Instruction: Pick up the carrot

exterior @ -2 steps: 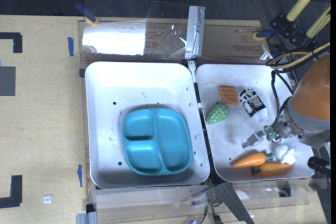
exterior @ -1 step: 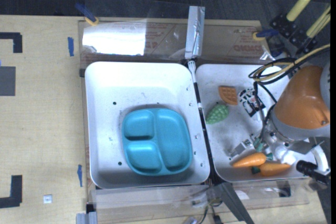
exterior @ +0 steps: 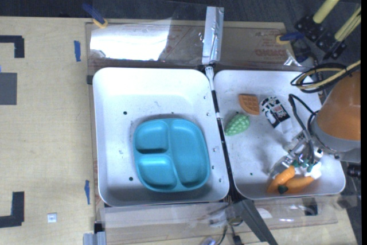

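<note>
1. Down at about five o'clock on the bench, my grey two-finger gripper (exterior: 298, 162) is hanging low over the right-hand shallow white bin (exterior: 252, 181), near its front right corner.
2. I am reaching in from three o'clock, and the orange band above my wrist (exterior: 344, 115) is covering the bin's right wall.
3. The small orange carrot with a dark green stalk end (exterior: 292, 181) is lying flat on the bin floor at roughly six o'clock from my fingertips, just beside them or touching; I cannot tell which.
4. The view is too small and cluttered there for me to tell how my tool is set, or whether anything is sitting in it.
5. At about eleven o'clock from the carrot, a knobbly green round toy (exterior: 237, 123) is resting near the bin's left wall.
6. Toward twelve o'clock in the same bin, a flat orange-brown wedge (exterior: 249, 102) is lying just beside a small black-and-white packet (exterior: 274, 110).
7. Over at nine o'clock, the left-hand shallow white bin (exterior: 114, 94) is holding a sky-blue plastic plate with three compartments (exterior: 171, 153).
</note>
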Available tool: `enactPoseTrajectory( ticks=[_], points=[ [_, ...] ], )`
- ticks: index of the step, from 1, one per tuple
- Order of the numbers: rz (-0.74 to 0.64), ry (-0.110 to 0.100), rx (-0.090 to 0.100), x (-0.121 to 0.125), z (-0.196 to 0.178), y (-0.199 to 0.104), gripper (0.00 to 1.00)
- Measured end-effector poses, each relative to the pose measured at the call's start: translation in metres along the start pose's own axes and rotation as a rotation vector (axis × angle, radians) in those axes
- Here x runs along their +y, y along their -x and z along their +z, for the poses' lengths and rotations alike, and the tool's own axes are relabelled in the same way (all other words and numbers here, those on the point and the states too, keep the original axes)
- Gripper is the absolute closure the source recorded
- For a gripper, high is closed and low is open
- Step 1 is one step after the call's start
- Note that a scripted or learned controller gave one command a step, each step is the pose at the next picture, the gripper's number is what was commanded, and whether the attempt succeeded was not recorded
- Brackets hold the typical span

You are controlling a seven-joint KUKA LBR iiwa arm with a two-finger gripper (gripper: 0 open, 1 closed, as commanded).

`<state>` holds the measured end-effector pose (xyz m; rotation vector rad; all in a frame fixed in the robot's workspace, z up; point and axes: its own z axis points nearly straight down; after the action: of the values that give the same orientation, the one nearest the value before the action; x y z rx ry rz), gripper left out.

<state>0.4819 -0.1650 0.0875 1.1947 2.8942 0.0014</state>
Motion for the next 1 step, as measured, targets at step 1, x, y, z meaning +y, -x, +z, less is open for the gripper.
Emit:
enactPoseTrajectory(
  ticks=[1],
  points=[
    [0.001,0.006,-0.008,0.0018,-0.0122,0.0019,1.0]
  ],
)
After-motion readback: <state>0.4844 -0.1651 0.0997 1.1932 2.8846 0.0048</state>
